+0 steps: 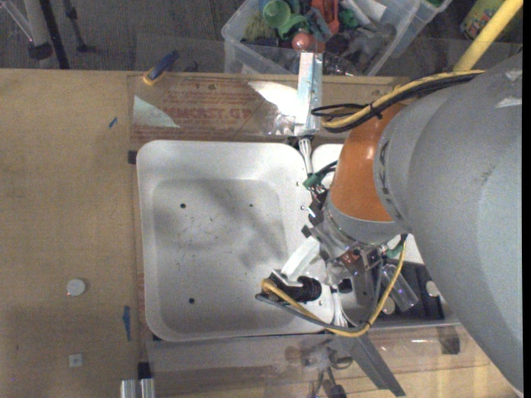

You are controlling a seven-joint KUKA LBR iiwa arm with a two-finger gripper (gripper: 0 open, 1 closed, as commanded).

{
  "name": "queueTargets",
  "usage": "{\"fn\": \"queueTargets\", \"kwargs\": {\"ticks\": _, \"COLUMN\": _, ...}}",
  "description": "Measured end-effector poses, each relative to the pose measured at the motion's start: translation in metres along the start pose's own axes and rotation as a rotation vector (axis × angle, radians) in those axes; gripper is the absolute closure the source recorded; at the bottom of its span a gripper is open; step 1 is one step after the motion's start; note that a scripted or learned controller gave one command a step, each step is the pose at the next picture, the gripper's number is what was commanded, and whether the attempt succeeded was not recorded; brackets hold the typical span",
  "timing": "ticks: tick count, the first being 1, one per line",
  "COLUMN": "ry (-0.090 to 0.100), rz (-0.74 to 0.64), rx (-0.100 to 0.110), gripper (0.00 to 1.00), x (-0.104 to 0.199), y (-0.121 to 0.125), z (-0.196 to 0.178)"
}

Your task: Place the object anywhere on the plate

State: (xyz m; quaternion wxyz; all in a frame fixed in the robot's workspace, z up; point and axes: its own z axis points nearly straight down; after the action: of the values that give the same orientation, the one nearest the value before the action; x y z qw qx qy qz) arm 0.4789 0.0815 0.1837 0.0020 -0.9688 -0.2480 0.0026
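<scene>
Arm (pixel 431 164) low over the near right corner of the left bin (pixel 207 230), wrist clutter and cables masking the hand (pixel 290 293); cannot tell its state. Task object and plate: neither can be made out, possibly under the arm in the right bin (pixel 328 152). Risk: a blind descent may close on nothing, or the loose yellow cable (pixel 373 317) may snag the bin rim and drag it across the desk (pixel 66 181).

Arm (pixel 431 189) over bin's (pixel 166 222) right edge
</scene>
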Motion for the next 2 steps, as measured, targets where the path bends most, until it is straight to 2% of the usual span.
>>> {"fn": "queueTargets", "kwargs": {"ticks": 1, "ry": 0.002, "rz": -0.374, "rx": -0.005, "gripper": 1.00, "x": 0.090, "y": -0.003, "z": 0.021}}
{"fn": "queueTargets", "kwargs": {"ticks": 2, "ry": 0.001, "rz": -0.472, "rx": -0.005, "gripper": 1.00, "x": 0.162, "y": -0.032, "z": 0.065}}
